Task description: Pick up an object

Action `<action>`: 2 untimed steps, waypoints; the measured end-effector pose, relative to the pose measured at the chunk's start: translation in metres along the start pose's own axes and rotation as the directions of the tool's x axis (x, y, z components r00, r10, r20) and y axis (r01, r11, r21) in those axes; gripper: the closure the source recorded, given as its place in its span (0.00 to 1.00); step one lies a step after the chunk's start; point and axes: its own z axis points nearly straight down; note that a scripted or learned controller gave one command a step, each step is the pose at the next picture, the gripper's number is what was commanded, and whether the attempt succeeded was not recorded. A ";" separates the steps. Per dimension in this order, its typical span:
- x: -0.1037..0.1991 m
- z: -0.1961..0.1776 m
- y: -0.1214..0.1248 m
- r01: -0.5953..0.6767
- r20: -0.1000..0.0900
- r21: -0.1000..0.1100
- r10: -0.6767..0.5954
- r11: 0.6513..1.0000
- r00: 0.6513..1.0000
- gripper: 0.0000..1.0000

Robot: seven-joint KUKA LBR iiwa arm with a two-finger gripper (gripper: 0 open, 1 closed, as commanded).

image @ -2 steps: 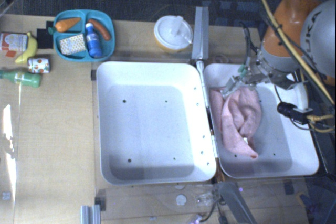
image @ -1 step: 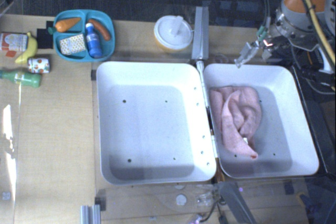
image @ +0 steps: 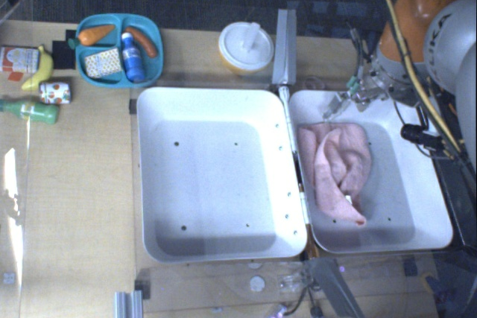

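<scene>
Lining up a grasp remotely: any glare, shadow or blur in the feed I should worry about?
Camera view: pink cloth evenly lit and sharp enough; soft shadows along the right bin walls; bright glare streak on the bench far left; gripper small and cluttered by cables, detail unclear.

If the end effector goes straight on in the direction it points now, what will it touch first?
The end effector points down and to the view's left, over the right bin's far corner. Going straight on, it would probably meet the pink cloth at its upper edge first, though depth is unclear and it might touch the bin floor before that.
</scene>
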 end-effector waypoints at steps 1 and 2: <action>-0.016 0.053 -0.047 0.026 0.003 -0.007 -0.026 1.000 1.000 0.00; 0.039 0.057 -0.072 0.018 0.004 -0.013 -0.018 1.000 1.000 0.00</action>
